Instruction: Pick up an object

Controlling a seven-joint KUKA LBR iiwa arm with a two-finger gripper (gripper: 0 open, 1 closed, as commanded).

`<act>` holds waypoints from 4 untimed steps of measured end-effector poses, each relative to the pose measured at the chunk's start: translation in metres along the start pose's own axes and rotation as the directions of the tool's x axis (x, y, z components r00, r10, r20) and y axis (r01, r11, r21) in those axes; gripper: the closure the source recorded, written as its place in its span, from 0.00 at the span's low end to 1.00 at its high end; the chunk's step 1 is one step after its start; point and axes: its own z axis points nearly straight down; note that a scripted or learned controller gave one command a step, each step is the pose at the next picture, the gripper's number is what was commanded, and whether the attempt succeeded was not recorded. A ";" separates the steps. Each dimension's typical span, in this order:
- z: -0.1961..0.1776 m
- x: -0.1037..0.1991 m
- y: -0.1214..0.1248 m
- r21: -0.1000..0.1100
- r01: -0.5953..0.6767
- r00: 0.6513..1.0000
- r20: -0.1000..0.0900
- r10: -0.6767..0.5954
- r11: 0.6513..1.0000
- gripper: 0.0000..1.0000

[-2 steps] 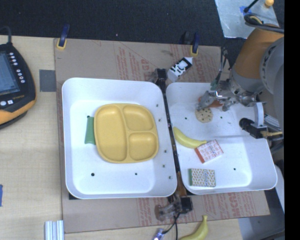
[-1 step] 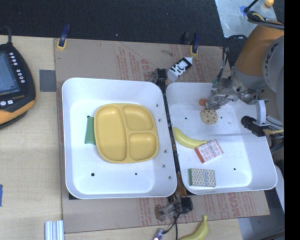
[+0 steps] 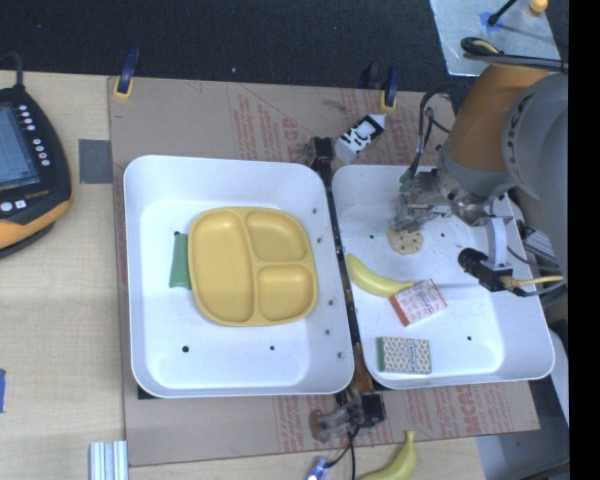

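From above, the grey arm's two-finger gripper [image 3: 412, 211] hangs in the right white bin [image 3: 540, 363] just over a round tan cookie [image 3: 406, 240]. A yellow banana [image 3: 377, 277], a red-and-white packet [image 3: 419, 302] and a green sponge pad [image 3: 404, 355] lie nearby. The left white bin [image 3: 150, 358] holds a yellow divided plastic tray [image 3: 250, 265].

Tray [image 3: 252, 265] in left bin [image 3: 150, 268]

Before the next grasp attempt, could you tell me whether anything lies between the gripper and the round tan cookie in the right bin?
Nothing visible does: the gripper hangs directly above the round tan cookie; the yellow banana lies apart.
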 end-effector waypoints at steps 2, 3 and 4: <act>0.003 0.000 -0.028 0.004 -0.001 1.000 -0.004 0.001 1.000 0.00; -0.010 -0.013 0.021 0.008 -0.002 1.000 -0.006 0.002 1.000 0.00; -0.107 0.027 0.014 0.008 -0.002 1.000 -0.007 0.002 1.000 0.00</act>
